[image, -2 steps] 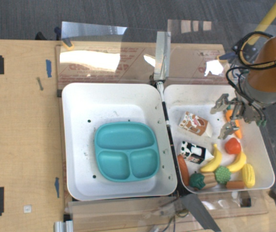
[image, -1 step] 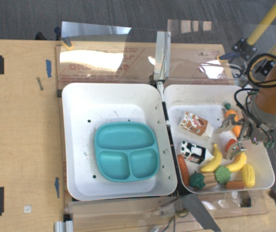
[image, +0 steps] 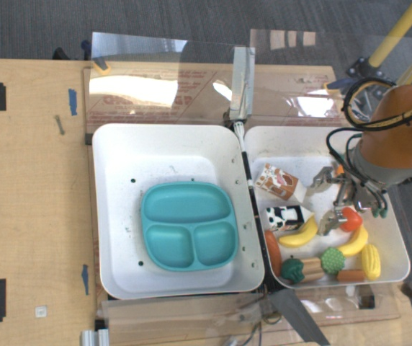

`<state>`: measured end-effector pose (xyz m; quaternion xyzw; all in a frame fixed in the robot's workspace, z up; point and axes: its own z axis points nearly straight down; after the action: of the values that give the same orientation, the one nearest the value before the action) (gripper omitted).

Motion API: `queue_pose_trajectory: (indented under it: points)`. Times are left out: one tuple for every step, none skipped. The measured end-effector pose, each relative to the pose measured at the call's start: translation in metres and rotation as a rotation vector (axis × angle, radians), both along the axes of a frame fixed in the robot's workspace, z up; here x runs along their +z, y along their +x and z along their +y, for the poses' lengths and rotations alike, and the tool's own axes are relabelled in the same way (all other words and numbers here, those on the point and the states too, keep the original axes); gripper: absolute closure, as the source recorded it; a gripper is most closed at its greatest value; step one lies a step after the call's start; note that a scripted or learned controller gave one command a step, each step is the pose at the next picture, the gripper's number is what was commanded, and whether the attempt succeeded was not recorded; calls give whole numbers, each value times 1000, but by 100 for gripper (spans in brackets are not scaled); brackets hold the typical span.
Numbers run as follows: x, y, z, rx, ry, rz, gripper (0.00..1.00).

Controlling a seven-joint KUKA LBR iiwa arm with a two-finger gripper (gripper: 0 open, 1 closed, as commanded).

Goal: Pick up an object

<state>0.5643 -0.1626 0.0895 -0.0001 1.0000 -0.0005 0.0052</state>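
Since we cannot tell how the gripper (image: 341,206) jaws stand, we should centre squarely over the red toy (image: 350,220) beside the banana (image: 299,234) before closing.

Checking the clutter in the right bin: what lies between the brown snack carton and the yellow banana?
In the camera view, a black-and-white toy cow lies between the brown snack carton and the yellow banana, touching the banana's upper edge.

Smooth matt teal plastic tray (image: 189,224) in glossy white plastic bin (image: 112,193); light wood-grain worktop (image: 26,193); clear glossy panel (image: 137,45).
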Motion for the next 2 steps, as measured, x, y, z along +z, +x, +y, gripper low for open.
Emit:
queue_pose_trajectory:
  points:
    - [0,-48,-29,63,-2,-1,0]
    - [0,6,-4,17,-1,-4,0]
